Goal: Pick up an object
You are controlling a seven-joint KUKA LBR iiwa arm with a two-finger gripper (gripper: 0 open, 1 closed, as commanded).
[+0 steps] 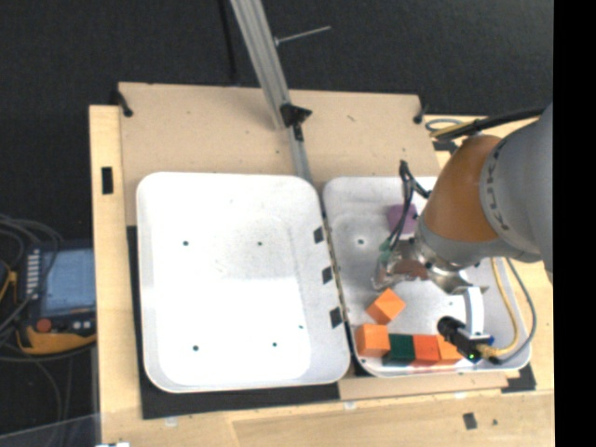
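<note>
Camera view is showing the arm point(484, 198) reaching into the right bin point(358, 208), with the gripper point(399, 270) hanging just above an orange block point(387, 304) that is lying tilted on the bin floor; whether its fingers are apart or together cannot be told. More orange blocks point(374, 340) and a green one point(401, 348) are crowding the near wall. The tilted block is looking light, rigid and flat-sided, likely best pinched across two opposite faces, away from its neighbours
</note>
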